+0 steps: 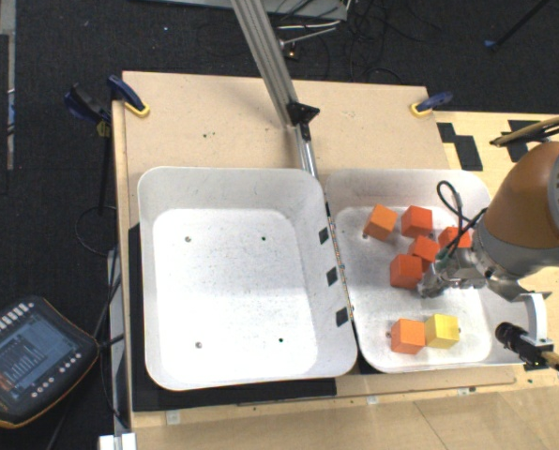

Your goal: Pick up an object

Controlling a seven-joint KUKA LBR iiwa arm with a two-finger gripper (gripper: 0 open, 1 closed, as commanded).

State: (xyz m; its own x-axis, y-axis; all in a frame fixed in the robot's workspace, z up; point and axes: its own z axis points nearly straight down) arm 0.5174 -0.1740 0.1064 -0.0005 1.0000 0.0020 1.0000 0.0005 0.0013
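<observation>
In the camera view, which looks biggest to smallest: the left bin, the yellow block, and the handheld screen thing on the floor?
1. Left bin, by far the biggest.
2. Handheld screen, much smaller than the bin.
3. Yellow block, the smallest.

The screen sits on the floor, lower than the bench, so its true size is less sure.

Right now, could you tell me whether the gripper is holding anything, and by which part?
It cannot be told: the gripper is low in the right bin against a red block, with no block seen between its fingers.
</observation>
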